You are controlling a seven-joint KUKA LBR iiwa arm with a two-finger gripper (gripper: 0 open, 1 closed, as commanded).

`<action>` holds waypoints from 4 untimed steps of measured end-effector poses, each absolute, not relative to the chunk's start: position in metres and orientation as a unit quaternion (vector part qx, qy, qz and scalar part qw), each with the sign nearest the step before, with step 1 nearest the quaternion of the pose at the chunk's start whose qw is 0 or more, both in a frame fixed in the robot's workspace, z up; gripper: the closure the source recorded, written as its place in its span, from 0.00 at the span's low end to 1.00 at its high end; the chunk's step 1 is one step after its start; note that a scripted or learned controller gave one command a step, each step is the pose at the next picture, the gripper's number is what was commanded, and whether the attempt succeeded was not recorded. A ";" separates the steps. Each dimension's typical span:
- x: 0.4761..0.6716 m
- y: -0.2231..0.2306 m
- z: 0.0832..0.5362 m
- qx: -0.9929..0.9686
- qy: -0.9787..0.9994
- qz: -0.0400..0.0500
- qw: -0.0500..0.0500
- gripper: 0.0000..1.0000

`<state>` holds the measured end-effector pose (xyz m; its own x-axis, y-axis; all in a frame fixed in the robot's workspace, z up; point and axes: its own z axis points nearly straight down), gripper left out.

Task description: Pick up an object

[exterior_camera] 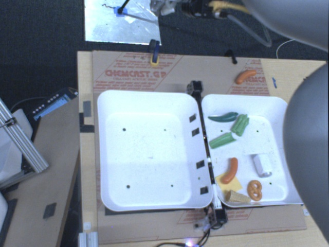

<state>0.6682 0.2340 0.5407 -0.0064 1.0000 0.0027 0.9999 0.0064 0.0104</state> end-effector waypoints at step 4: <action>0.668 0.235 0.559 0.701 0.713 0.003 0.002 1.00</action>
<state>0.6679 0.2349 0.5586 -0.0177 0.9998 0.0015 0.9998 0.0176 0.0074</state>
